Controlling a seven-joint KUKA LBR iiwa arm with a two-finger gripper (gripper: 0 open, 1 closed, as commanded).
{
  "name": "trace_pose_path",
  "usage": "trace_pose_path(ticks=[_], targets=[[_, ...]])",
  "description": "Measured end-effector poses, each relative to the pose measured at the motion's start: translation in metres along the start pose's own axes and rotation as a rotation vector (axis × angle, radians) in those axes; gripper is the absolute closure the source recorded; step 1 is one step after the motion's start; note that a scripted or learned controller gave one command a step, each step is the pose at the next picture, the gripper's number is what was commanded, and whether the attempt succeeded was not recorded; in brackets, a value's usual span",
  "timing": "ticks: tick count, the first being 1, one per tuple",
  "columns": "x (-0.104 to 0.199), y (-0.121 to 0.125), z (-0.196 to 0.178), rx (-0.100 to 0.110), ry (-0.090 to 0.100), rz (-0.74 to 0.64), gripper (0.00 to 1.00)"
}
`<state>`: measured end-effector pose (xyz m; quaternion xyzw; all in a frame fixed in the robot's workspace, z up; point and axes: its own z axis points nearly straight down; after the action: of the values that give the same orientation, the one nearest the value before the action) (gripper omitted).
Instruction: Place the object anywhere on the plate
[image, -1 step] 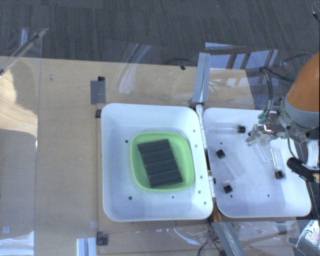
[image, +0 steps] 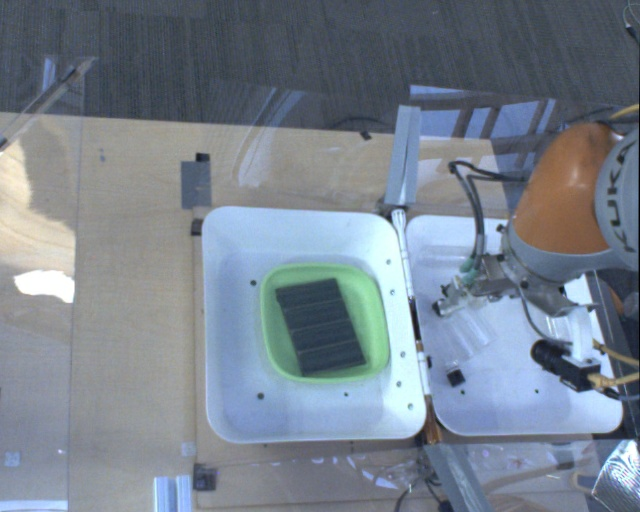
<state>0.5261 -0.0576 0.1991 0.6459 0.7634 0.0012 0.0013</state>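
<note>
A green square plate (image: 275, 345) lies in the left white bin (image: 230, 400). On the plate rests a dark grey ridged rectangular block (image: 320, 327), lying flat and slightly turned. My gripper (image: 455, 312) hangs over the right bin (image: 500, 410), near its left wall and well apart from the plate and the block. Nothing is visible in the gripper. The grey arm with its orange band (image: 565, 200) comes in from the right above it.
A small black piece (image: 455, 377) lies on the right bin's floor, just below the gripper. A black connector with cables (image: 560, 362) hangs from the wrist. A grey metal post (image: 403, 155) stands behind the gap between the bins.
</note>
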Motion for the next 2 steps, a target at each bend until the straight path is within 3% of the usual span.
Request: trace_pose_path(ticks=[1, 2], targets=[[0.0988, 0.0390, 0.0030, -0.004, 0.001, -0.086, 1.00], [0.0980, 0.0389, 0.0028, -0.004, 0.000, -0.085, 0.00]])
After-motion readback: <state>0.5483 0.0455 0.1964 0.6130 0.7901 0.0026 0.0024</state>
